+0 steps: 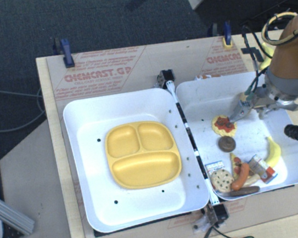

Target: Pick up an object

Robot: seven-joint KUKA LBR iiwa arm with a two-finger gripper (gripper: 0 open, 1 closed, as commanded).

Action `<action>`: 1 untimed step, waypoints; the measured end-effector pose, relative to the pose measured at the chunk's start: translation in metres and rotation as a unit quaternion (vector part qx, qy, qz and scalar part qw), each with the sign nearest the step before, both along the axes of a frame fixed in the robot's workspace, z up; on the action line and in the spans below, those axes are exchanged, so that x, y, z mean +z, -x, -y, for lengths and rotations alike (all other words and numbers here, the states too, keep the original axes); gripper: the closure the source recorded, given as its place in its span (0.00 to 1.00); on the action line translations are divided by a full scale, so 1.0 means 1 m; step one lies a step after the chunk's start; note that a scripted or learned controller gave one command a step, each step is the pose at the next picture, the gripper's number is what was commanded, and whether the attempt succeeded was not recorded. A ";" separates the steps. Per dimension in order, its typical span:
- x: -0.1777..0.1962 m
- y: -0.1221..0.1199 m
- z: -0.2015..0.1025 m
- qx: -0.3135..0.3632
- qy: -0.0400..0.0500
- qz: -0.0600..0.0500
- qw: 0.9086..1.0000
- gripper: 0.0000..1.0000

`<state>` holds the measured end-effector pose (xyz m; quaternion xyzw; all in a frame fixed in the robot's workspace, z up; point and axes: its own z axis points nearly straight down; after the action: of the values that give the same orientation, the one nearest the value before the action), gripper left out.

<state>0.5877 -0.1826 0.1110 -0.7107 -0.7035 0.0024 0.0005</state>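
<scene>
From my seat I see the arm reaching in over the right bin, its hand down low near the bin's middle, angled toward the small yellow disc with a red topping, which looks like a toy pizza or tart. The tip of the hand sits just beside that piece, on its upper right, and I see nothing between the tips; whether they stand apart or together I cannot tell at this size. I judge the pizza piece to be the nearest candidate for a pick, since everything else lies further toward the bin's near edge. Just below it rests a brown round piece, and further down the toys crowd into the near corner: a speckled cookie, a white labelled packet, an orange-red sausage-like piece, a dark stick, a small red and grey block, and a banana lying along the right side. That crowding is why I would favour the pizza piece: it stands apart with free floor around it, so the hand has room to come down. Its flatness is the risk, as the tips may slide over it. The left bin carries a yellow divided plate set in its centre, well apart from the toys. Both bins sit side by side on the worktop.
</scene>
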 end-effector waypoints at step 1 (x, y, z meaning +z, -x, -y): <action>-0.027 -0.049 0.028 0.006 0.000 0.005 1.000 0.00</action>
<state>0.6372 -0.2108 0.0837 -0.7068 -0.7075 -0.0007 -0.0028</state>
